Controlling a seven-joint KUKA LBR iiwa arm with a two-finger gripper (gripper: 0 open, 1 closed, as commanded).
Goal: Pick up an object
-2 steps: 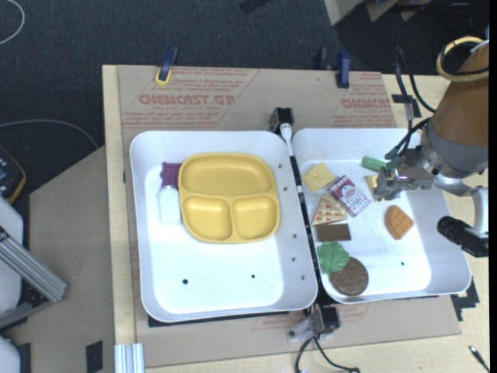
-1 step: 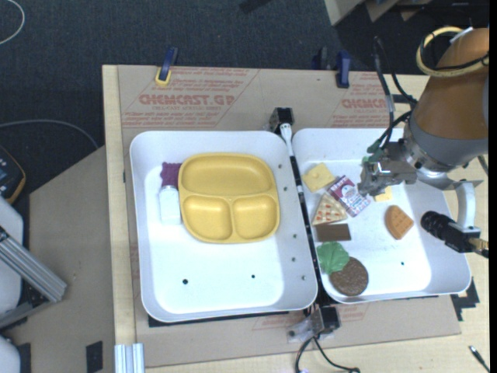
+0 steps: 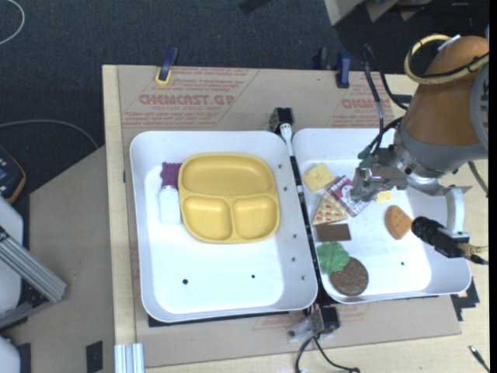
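Note:
My gripper [image 3: 363, 186] hangs low over the middle of the right bin [image 3: 411, 282], reaching in from the right. Its tip is right at a small red and white packet [image 3: 343, 193]. Whether it touches the packet is hidden by the wrist. A yellow cheese block [image 3: 318, 177] lies to its left. Below the packet lie a pizza slice [image 3: 327, 210] and a brown bar [image 3: 331, 232]. An orange bread piece [image 3: 398, 222] sits to the lower right of the gripper, with a small yellow bit [image 3: 384, 196] beside it.
A green leaf [image 3: 333, 256] and a round brown patty [image 3: 349, 277] lie at the right bin's front. The left bin [image 3: 217, 286] holds a yellow divided plate [image 3: 229, 196], a purple thing [image 3: 170, 173] and a white thing [image 3: 168, 205].

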